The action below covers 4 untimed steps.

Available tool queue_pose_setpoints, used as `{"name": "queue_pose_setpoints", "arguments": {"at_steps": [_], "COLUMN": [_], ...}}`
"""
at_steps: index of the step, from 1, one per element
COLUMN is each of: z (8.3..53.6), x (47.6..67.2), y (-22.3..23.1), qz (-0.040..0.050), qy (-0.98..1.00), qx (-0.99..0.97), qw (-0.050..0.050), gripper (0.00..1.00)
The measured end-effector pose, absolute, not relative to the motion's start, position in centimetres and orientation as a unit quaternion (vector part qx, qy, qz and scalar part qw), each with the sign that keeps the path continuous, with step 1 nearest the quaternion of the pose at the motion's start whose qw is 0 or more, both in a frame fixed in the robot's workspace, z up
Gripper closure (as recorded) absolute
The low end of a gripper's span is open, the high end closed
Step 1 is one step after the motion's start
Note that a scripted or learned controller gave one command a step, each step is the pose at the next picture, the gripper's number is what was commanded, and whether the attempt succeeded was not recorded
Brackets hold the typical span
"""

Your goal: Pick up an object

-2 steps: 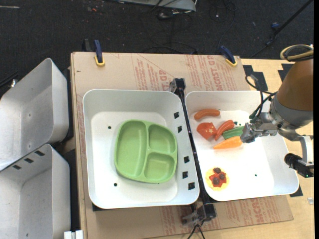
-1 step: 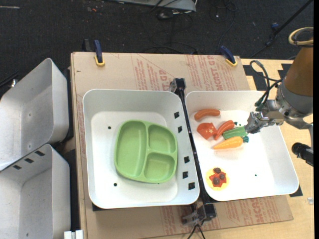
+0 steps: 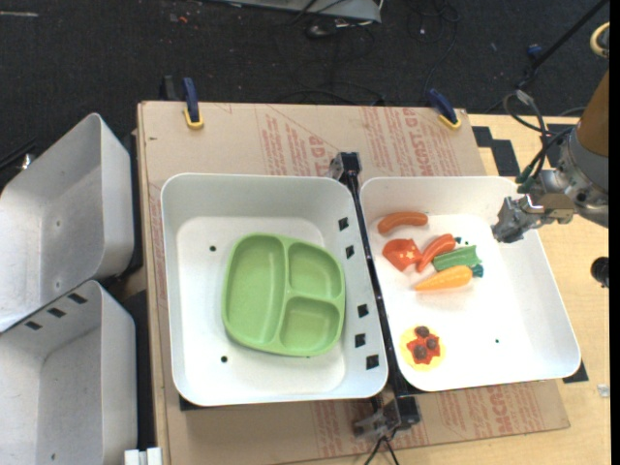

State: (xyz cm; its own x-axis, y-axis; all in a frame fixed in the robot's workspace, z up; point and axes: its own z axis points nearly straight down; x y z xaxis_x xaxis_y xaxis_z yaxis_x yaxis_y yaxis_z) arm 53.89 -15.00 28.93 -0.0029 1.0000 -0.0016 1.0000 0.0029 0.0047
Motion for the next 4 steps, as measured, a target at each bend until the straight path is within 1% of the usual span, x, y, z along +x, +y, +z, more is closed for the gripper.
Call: {"name": "queue_pose_setpoints", "arguments": {"at_steps": [1,2,3,4], "z": [29.1,29.2,27.0,26.8], "x": [55.4,57.3,58.7,60.1], "y": [-10.2,-5.3,-0.3,5.5], "qz": [0.0009,0.0009,-0.0003,0.0008], "qy": [0.71,0.71,0.71,0.71], "qx": [0.705,0.705,0.705,0.705], "qw": [0.001,0.001,-0.001,0.0], "gripper": [1.0,1.0,1.0,1.0]}}
